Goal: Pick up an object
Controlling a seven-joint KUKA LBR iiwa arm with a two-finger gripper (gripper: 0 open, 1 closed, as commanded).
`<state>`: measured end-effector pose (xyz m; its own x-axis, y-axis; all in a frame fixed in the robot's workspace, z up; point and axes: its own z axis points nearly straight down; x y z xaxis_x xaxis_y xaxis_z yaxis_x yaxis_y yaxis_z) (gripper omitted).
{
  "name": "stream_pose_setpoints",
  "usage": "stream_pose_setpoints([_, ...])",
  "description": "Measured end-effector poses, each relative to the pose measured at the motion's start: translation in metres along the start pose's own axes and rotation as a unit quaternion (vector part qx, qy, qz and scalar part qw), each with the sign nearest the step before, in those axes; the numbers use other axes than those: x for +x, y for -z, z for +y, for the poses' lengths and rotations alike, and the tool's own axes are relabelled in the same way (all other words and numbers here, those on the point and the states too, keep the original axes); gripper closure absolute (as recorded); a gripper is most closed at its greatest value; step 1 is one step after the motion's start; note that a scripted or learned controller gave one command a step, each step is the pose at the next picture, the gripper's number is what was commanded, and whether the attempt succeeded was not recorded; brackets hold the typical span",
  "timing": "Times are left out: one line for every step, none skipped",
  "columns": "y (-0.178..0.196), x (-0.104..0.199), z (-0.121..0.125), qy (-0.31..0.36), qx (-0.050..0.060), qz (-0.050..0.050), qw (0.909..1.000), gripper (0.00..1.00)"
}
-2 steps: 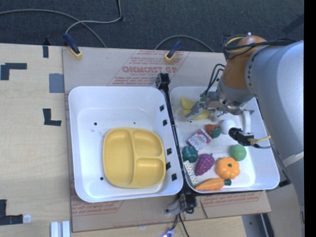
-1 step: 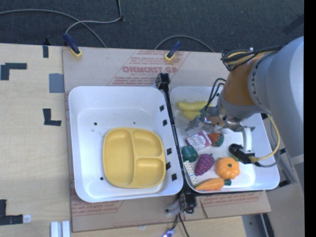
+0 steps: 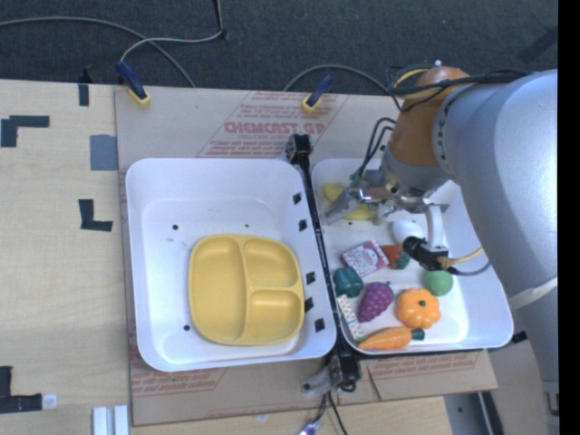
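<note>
White bins (image 3: 145,198), yellow tray (image 3: 245,288), toy pumpkin (image 3: 418,307)

The left bin (image 3: 154,198) is open along its far and left edges around the yellow tray (image 3: 245,288). The right bin (image 3: 485,320) is crowded: toys pack its near edge, and the arm (image 3: 489,143) covers its far right corner.

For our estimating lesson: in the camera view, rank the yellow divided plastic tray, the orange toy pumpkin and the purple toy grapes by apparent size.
1. Yellow divided plastic tray, clearly largest.
2. Orange toy pumpkin and purple toy grapes: too alike to rank.
</note>
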<state>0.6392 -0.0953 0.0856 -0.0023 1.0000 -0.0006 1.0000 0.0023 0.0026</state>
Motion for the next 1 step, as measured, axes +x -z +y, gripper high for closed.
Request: stream_pose_setpoints([0.0007,-0.0033,-0.0468,-0.001,0.0,-0.001,1.0,0.0])
